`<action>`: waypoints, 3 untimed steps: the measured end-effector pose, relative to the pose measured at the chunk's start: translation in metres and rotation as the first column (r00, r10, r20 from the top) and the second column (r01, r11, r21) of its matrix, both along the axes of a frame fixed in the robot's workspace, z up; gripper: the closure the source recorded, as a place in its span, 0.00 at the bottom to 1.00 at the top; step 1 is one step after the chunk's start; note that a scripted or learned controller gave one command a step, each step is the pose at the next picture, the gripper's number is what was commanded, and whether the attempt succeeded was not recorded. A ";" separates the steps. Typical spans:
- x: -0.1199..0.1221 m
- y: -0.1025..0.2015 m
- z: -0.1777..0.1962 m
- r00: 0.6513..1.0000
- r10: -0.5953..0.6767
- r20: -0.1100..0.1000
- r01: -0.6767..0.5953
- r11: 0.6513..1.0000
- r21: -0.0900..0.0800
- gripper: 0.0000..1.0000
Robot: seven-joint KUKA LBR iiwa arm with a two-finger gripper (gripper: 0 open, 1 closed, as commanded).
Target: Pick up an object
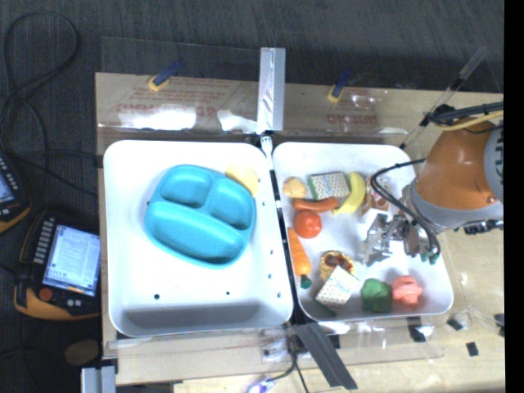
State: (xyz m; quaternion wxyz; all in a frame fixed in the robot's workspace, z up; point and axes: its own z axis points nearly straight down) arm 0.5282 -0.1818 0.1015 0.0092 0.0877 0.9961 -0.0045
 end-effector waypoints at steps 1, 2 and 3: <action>-0.011 0.009 0.095 0.999 -0.039 -0.015 0.039 0.999 0.009 1.00; -0.043 0.006 0.094 0.869 -0.494 -0.017 0.495 0.869 0.007 1.00; -0.044 0.004 0.092 0.918 -0.395 -0.017 0.396 0.918 0.006 1.00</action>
